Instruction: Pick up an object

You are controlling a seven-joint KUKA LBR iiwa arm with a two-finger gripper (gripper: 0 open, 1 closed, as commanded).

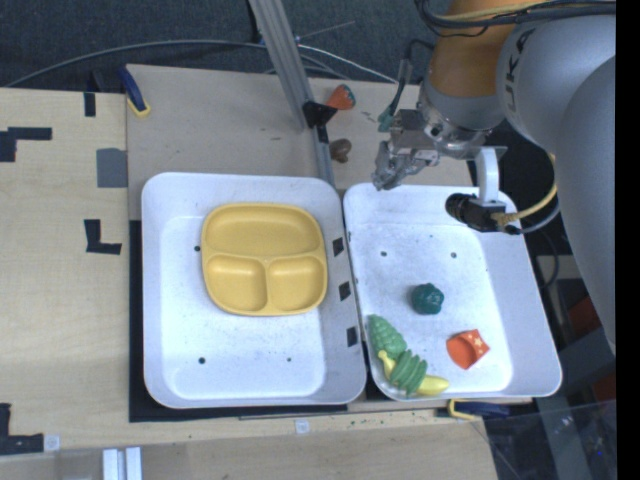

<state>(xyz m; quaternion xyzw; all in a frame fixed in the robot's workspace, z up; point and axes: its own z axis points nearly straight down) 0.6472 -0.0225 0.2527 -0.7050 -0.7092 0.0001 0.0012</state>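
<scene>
We found the gripper (388,176) poised over the far left corner of the right-hand bin (500,268), near its rim, with nothing between or under its tips; at this slant and size we could not tell how it was set. Nothing had been lifted: everything that could be picked lay on the floor of that bin, well apart from the gripper and toward its near side. A dark green rounded object (428,298) sat roughly mid-bin, standing alone; an orange-red piece (467,348) lay nearer the near right corner, also by itself; and a green leafy toy (398,353) with a yellow bit (432,385) at its end was tucked against the near left wall. The left bin (160,268) carried a yellow divided tray (264,258), which seemed a poor target for two fingers. We judged the task to be at its approach step, before any descent onto a target. The next move, as we saw it, called for carrying the gripper toward the near side of the bin, centring it over one item, and lowering it with the fingers straddling that item. The dark green rounded object looked the easiest choice, being clear of walls and neighbours, though its round shape might let it roll or squirt out. The green leafy toy against the wall looked harder to straddle.
</scene>
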